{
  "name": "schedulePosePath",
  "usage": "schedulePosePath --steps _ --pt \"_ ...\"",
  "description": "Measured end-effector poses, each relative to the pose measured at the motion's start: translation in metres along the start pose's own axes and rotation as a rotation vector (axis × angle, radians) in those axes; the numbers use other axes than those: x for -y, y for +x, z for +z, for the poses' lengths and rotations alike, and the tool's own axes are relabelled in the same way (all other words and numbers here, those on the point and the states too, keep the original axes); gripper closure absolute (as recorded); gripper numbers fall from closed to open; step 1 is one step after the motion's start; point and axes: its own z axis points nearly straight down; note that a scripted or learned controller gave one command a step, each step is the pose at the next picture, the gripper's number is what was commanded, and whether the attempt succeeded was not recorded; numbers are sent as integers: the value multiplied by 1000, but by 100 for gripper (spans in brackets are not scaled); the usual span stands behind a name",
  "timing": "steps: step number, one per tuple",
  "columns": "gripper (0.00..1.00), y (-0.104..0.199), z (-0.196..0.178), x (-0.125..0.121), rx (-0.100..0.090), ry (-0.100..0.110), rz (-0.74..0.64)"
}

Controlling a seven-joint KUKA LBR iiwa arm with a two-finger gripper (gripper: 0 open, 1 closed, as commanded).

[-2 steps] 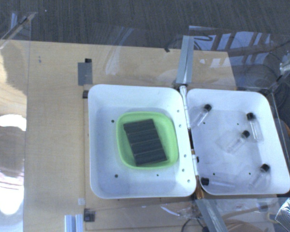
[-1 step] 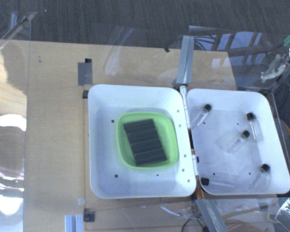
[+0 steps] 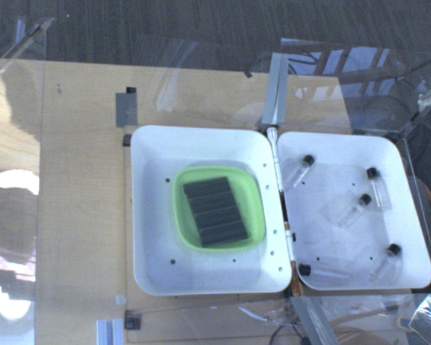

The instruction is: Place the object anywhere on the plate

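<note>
Pointing at the left bin (image 3: 147,214), Ana asked, "Where was the object?"

"If the dark ridged block (image 3: 215,211) was the object, it lay flat on the green plate (image 3: 181,192), about in the middle and slightly turned," said Ben. "By my reading the placing looked done."

"And the claw?"

"I could not tell its state."

"So what did the step call for?"

"Little, I judged. If the block was what counted, the best course was to leave it alone and keep the arm off the plate, since a nudge might have pushed it over the rim. If a vial (image 3: 302,169) was meant instead, the claw had to take it across its clear body, lift it well above the wall between the bins, and set it down low on a bare part of the plate so it would not roll."

"How many of each were there?"

"Two bins sat on the desk (image 3: 79,192). One plate and one block were in the left one. I counted five black-capped vials lying apart in the right bin (image 3: 409,214), though the clear glass made them hard to pick out."
</note>
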Motion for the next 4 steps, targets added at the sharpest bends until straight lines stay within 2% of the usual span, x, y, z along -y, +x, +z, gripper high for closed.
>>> schedulePosePath --steps 1,2,3,4 --pt "0 19 24 -38 1 3 63" --pt "0 -3 1 9 0 4 146" --pt "0 -12 6 29 1 6 200" --pt "0 15 2 -7 1 5 302"
